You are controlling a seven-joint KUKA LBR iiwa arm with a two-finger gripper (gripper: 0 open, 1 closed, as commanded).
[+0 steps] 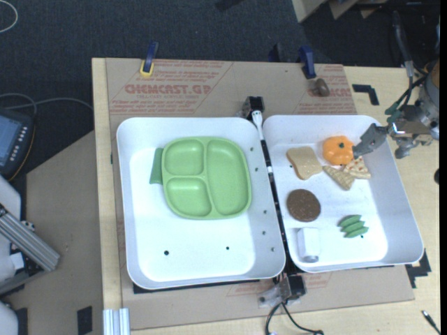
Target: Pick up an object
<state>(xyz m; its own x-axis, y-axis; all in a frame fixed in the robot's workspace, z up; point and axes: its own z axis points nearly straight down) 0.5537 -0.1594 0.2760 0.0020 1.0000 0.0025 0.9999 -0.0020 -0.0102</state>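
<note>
Gripper [368,139] sits at the upper right of the right bin [391,208], coming in from the right edge with the wrist hardware just outside the bin's rim. One dark finger is visible slanting down-left toward the food items; can't tell from this angle whether the claw is apart or together, and nothing visibly sits between its fingers. Closest candidate is the orange pumpkin-like toy [338,150], just beside the fingertip on its left, apparently not touching. Right under that tip lie the crackers [348,172], a small overlapping stack touching the orange toy's lower side. Bread slice [304,162] is further left, brown round cookie [304,205] below it, green pea pod [353,225] toward the lower right, white cup [307,244] lying on its side near the bottom edge. Key relation: target cluster lies left and slightly below the claw, so my read is a short move left and down lands on the orange toy. It's roundish, so no long axis to align to; the crackers are flat and would be harder. Risk: the crackers crowd the toy's lower side, a finger could land on them. Left bin [140,257] holds only the green divided tray [207,176], well apart.
</note>
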